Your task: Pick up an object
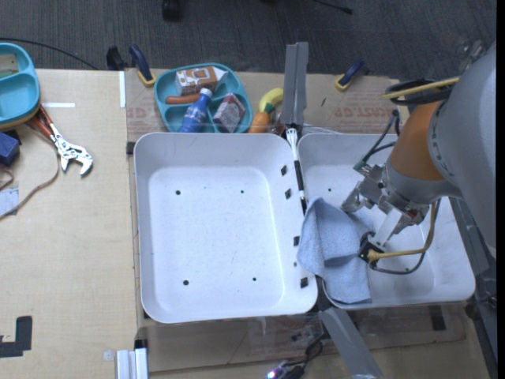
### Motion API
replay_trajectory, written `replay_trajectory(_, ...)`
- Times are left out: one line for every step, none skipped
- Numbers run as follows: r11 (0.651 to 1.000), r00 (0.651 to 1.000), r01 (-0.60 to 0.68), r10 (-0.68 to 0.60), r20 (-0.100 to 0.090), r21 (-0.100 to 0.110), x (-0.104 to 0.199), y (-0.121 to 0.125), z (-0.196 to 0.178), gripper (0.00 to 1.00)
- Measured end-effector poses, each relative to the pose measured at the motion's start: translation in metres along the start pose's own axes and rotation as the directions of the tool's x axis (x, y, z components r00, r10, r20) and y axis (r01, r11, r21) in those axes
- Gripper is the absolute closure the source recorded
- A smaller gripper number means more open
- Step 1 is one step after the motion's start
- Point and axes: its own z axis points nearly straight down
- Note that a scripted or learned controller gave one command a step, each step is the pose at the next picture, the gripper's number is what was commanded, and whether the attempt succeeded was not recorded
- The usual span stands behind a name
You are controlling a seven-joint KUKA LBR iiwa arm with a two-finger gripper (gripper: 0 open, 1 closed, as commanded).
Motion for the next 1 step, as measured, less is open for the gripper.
replay_trajectory(0.979, 0.979, 0.202, -0.202, 0.003, 0.002, -0.0629, 0.0320, -0.0555, 0.00)
